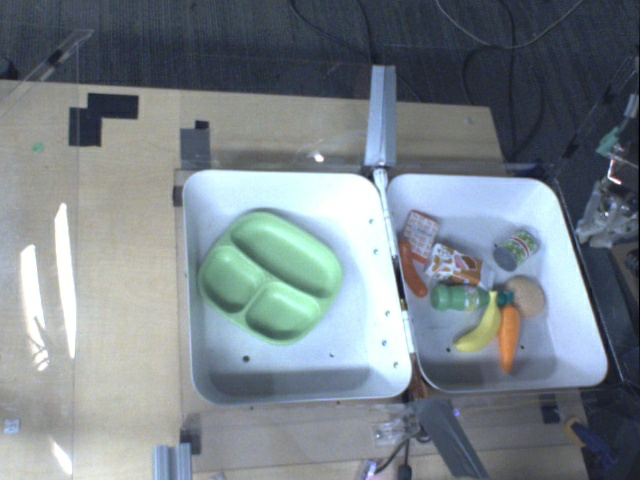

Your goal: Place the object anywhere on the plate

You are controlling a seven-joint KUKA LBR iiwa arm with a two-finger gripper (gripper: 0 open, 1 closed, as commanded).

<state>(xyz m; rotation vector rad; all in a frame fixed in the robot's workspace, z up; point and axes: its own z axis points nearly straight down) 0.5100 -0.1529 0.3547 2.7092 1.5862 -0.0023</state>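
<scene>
1. Camera view, landmark: green plate point(270, 276) with three compartments, flat on the floor of the left bin point(215, 373), tilted a little against the bin's edges.
2. Just right of the plate: the shared wall of the two bins, with a metal bar point(380, 118) running up and away from it across the counter point(100, 268).
3. Right of the plate, past that wall, in the right bin point(572, 360): all the loose small things, well apart from the plate.
4. Nearest the plate: a reddish sausage-like piece point(413, 273) along the wall, with a red-and-white packet point(420, 230) above it and an orange-and-white packet point(455, 264) just beside.
5. Farther right of the plate: a green bottle point(458, 297) on its side, touching a banana point(482, 330) below it.
6. Farther still: a carrot point(508, 336), lengthwise beside the banana, and a round brown piece point(525, 296) right above the carrot's top.
7. Up and right of those, farthest from the plate: a small can point(517, 248), apart from the rest.
8. Which of these counts as the task's object: cannot tell.
9. Far right of the plate, beyond the right bin's outer rim: the hand point(608, 213), blurred at the frame's edge, above no bin; cannot tell how far open or whether holding anything.
</scene>
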